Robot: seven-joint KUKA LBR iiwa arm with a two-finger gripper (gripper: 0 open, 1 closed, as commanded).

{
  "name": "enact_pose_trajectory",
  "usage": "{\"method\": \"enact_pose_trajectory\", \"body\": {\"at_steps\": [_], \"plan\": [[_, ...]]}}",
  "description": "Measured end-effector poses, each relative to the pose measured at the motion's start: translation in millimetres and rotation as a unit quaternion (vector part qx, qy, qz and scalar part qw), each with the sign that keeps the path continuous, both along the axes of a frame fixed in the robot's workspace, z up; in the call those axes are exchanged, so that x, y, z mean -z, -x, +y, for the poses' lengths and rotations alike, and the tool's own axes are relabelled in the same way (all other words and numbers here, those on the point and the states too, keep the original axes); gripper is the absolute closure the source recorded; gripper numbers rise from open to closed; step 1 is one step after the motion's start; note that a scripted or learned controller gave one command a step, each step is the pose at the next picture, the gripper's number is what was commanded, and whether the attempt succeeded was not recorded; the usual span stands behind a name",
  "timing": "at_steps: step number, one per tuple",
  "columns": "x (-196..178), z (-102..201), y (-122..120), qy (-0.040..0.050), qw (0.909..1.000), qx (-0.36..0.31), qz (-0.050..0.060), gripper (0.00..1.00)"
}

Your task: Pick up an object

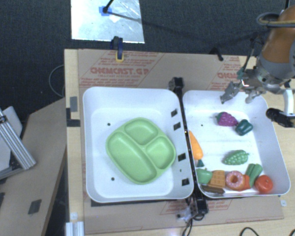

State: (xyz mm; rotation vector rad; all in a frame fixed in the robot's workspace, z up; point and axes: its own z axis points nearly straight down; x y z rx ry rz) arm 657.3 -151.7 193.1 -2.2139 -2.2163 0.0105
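Up in the top right of the frame, the tool (239, 93) hangs over the far edge of the right bin (278, 154), its two fingers spread apart and nothing between them. Below it and a little toward the frame's centre sit the purple grapes (226, 119), with the dark green pepper (244, 127) just beside them, almost touching. That closeness is the trouble: a descent on either one could see a finger land on the neighbour and shove both aside. Lower right is worse, I'd say. The green grapes (235, 157) lie alone, but the donut (235, 180), the tomato (264, 183), the waffle (217, 179) and a green vegetable (253, 171) crowd the near corner against the bin wall, leaving fingers little room. The carrot (195, 145) hugs the divider at the bin's left edge, another awkward reach. Over in the left bin (96, 132), the green divided plate (140, 150) lies flat and wide, likely too broad to pinch.
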Motion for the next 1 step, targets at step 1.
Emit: {"method": "enact_pose_trajectory", "body": {"at_steps": [1], "plan": [[-8.2, 0.3, -3.0, 0.0010, 1.0000, -0.001, -0.006, 0.00]]}}
